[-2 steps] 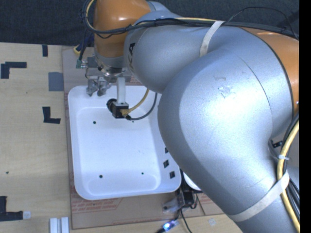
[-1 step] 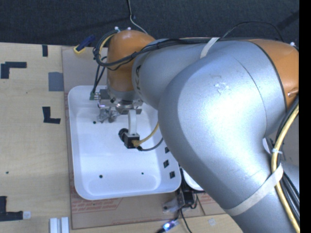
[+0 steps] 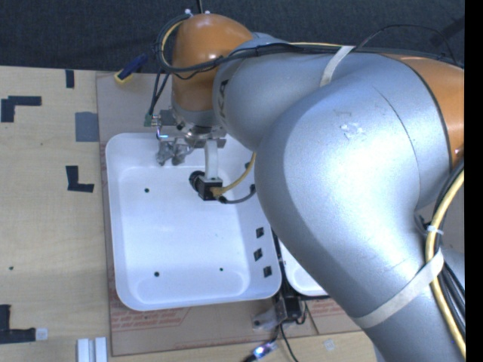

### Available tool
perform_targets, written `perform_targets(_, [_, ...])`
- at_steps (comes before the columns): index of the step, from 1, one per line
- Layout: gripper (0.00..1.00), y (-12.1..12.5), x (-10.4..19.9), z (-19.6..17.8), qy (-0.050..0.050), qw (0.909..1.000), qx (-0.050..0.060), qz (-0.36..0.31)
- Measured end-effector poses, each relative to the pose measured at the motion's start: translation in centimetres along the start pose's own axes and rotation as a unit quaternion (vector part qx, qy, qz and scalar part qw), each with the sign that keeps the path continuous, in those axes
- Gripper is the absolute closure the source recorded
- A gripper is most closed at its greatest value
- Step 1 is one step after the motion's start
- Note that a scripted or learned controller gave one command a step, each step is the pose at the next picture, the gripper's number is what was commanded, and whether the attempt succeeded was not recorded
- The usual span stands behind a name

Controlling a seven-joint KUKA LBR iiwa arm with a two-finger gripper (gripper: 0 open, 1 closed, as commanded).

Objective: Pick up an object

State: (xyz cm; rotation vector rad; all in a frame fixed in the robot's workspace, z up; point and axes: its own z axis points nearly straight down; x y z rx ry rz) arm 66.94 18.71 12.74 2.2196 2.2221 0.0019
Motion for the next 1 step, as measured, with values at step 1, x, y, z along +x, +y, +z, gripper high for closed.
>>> perform_targets(1, [1.0,-4.0,-4.13,4.63,-0.002,1.0,0.005,0.001])
